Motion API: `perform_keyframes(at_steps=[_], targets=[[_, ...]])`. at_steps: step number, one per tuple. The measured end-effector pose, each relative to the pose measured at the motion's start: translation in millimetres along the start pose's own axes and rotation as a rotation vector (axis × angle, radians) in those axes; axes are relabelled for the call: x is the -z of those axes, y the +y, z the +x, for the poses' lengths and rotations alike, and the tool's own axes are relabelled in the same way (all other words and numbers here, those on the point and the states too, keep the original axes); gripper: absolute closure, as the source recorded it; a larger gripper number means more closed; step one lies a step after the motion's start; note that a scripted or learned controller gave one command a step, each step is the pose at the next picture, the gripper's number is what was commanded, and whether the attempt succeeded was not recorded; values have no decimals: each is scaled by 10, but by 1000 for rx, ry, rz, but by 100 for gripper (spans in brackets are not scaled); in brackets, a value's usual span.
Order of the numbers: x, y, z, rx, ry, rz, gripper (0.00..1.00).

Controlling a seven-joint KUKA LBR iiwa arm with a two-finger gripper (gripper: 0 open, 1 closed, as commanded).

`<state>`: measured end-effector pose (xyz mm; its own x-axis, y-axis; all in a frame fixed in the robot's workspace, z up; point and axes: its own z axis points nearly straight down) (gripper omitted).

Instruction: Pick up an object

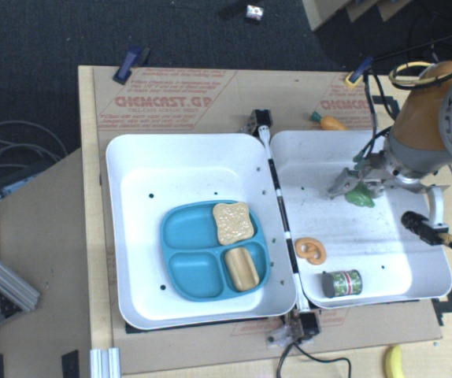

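The right bin (391,286) holds a small green object (361,198), a brown pretzel (310,250) and a green-labelled can (342,283) lying on its side. My gripper (356,185) hangs low over the upper middle of this bin, right at the green object, which shows just below it. The grey arm with its orange band (427,109) comes in from the right. In the left bin (131,211) sits a blue divided tray (190,270) carrying a square cracker (233,222) and a tan bread roll (242,268).
A small orange piece (332,122) lies on the bench behind the right bin. A blue clamp (131,64) sits at the bench's far left corner. A yellow item (393,362) lies at the front right. Cables hang near the arm's wrist.
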<state>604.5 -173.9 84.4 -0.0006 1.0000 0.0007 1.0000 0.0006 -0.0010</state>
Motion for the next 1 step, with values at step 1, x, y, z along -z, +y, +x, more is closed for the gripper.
perform_keyframes(at_steps=[1], targets=[[108, 8, -5, 0, -2, -3, 100]])
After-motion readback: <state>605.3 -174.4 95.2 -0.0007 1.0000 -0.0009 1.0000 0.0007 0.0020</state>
